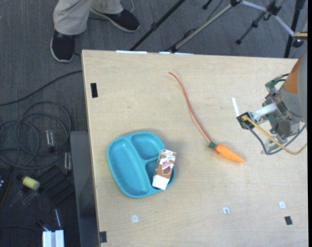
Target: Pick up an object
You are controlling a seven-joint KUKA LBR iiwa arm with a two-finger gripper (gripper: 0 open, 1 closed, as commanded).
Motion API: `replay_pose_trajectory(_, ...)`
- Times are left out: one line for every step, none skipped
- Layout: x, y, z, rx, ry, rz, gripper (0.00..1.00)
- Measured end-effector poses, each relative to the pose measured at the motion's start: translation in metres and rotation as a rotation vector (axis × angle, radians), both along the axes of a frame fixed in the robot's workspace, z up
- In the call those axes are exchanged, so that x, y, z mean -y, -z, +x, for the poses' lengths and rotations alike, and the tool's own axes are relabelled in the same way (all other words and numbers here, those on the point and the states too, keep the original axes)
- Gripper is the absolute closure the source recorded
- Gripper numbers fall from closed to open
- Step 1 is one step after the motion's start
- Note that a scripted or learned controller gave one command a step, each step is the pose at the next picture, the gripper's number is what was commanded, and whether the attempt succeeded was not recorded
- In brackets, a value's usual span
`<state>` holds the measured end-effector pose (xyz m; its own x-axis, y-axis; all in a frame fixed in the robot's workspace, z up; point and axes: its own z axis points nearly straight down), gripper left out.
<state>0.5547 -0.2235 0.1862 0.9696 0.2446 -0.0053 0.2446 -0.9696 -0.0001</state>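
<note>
We are looking down on a pale wooden bench (140,102). The gripper (279,125) is hovering at its right edge, and we cannot tell whether it is wide or narrow. A toy carrot (228,153) is lying apart from it, to the lower left, trailing a thin orange cord (189,104) toward the far side. A small carton (164,169) is resting in a blue divided plate (120,163).

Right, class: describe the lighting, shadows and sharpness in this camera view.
Camera view: light falls evenly on the wooden table, with no glare; the toy carrot and the carton on the blue divided plate cast only faint, soft shadows; the whole image is slightly soft, so the carton's print cannot be read.
</note>
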Motion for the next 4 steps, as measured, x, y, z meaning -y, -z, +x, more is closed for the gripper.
replay_pose_trajectory(-0.044,-0.028,0.072,0.001,0.028,-0.001,0.00)
replay_pose_trajectory(-0.033,-0.211,0.060,0.001,0.014,-0.001,0.00)
replay_pose_trajectory(-0.089,-0.217,0.003,0.001,-0.069,0.000,0.00)
replay_pose_trajectory(-0.146,-0.075,-0.062,-0.002,0.037,0.002,0.00)
